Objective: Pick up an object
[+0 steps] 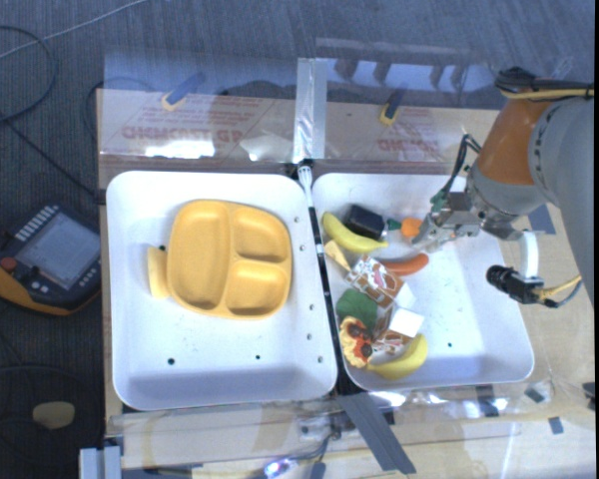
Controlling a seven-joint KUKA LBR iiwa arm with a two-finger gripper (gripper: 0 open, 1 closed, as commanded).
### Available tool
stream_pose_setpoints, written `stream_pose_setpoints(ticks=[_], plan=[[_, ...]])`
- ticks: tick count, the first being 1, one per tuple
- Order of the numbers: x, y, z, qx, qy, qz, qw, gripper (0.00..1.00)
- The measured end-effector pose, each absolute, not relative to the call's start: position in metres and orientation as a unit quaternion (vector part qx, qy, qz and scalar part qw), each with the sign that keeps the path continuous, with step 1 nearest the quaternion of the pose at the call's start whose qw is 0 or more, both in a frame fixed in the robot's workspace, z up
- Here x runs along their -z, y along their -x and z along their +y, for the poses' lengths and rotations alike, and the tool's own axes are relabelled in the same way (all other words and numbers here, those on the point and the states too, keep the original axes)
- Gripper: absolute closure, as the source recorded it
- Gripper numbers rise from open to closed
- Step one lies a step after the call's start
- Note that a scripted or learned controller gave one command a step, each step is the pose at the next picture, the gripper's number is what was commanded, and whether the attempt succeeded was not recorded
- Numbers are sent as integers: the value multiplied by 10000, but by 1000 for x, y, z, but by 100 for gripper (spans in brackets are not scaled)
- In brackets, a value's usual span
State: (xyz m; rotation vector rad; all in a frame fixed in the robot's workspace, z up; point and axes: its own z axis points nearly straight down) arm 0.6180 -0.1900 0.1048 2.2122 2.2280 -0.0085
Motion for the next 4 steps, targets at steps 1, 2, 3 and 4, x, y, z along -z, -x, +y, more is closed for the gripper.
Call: stream_pose_setpoints(ticks=[1, 2, 3, 4], plan=[[-105, -618, -190, 29, -7046, 7096, 9, 0], [-128, -588, -181, 14, -8094, 5872, -11, 0], [-94, -628, -134, -25, -7781, 6281, 85, 0], [-90, -607, -119, -12, -7883, 6152, 63, 0]])
